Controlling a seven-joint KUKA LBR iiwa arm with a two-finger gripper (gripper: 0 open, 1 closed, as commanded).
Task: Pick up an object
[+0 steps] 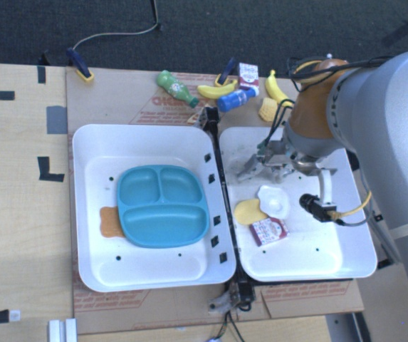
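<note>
In the right bin (pixel 346 258) lie a yellow round piece (pixel 247 211), a white cup-like object (pixel 274 199) and a red-and-white packet (pixel 269 231). My gripper (pixel 252 168) hovers over the bin's back left part, just above and left of the white object. Its metal fingers (pixel 242 174) are spread open with nothing between them. The grey arm with its orange band (pixel 310 116) reaches in from the right.
The left bin (pixel 90 155) holds a blue divided plate (pixel 163 205) with a tan piece (pixel 108 221) tucked under its left edge. Behind the bins lie a green bottle (pixel 176 89), two bananas (pixel 216 90), a blue bottle (pixel 233 100) and a small carton (pixel 248 73).
</note>
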